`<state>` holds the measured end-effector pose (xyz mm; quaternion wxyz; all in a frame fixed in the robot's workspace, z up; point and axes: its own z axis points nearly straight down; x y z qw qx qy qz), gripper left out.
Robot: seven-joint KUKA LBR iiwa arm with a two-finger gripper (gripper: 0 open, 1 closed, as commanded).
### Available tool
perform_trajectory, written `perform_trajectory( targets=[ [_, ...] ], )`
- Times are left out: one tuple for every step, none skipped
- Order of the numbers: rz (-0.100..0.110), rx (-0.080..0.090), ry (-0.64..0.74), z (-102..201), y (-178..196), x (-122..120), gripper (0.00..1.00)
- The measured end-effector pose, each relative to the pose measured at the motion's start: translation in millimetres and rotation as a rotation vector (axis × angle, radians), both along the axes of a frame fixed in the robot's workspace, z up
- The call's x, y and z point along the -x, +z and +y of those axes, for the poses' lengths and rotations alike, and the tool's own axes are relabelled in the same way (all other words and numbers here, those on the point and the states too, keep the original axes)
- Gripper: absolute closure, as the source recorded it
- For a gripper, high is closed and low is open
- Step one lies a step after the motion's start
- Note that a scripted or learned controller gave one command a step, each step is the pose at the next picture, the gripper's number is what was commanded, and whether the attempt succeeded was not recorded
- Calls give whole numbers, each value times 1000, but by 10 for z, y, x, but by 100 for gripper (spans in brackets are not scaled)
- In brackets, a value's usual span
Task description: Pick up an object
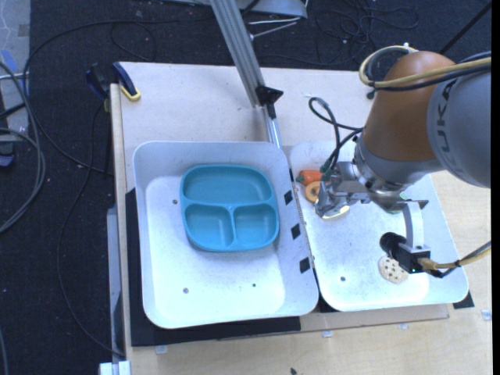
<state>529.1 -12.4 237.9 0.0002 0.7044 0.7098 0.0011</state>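
Camera view: the claw [334, 201] hangs low over the right bin [367, 287], just beside an orange toy [311, 177].

From where I stand, the orange toy lies at the bin's upper-left corner, up and to the left of the claw, with a pale rounded piece [312, 192] touching it. A cookie [390, 269] sits well apart, down to the right. The blue divided plate [230, 207] rests in the left bin [156, 287]. Whether the claw is released or clenched, I cannot tell.
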Motion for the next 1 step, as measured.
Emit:
perform_trajectory(
  targets=[
    [2,0,1,633,18,21,100]
  ],
)
